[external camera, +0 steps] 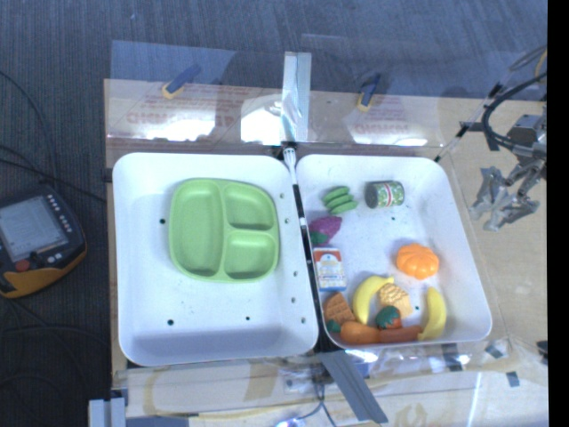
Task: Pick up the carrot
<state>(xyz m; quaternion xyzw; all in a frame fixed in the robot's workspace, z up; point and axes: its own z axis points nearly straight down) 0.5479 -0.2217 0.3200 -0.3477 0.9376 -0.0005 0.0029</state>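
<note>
Orange against the white plastic, the carrot lay along the near wall of the right bin, its green-topped end beside a yellow banana. You would have found it crowded: a second banana curved just above it, a brown piece sat at its left end, and a small pumpkin rested a little farther up. A small carton lay near the divider, with a purple item and a green vegetable above it and a can on its side toward the far wall. The left bin held a green divided plate.

Your gripper hung outside the right bin, off its far right corner and well apart from the carrot, over the bare bench. Its fingers pointed down and looked spread, with nothing between them.
</note>
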